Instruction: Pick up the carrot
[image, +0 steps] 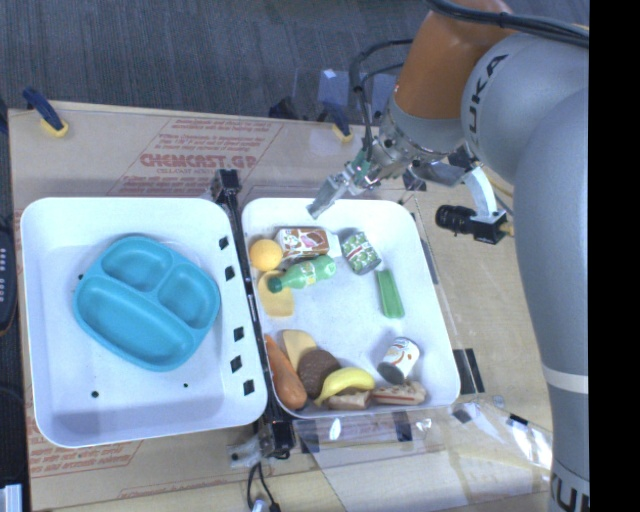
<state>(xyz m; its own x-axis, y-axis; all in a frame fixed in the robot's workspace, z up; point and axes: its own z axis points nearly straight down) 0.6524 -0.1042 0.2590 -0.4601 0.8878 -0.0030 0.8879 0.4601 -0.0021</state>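
The carrot (283, 372) is a long orange piece lying along the left wall of the right bin (432, 300), near its front corner. A brown round item (318, 370) and a pale yellow slice (297, 345) touch its right side. My gripper (320, 203) hangs over the back rim of the right bin, pointing down and to the left, well behind the carrot. Nothing shows in it.
The right bin also holds an orange ball (265, 254), a green bottle (303, 273), two snack packets (302, 241), a green vegetable (389, 293), a can (400, 358) and a banana (346, 381). A blue divided plate (147, 300) lies in the left bin (50, 400).
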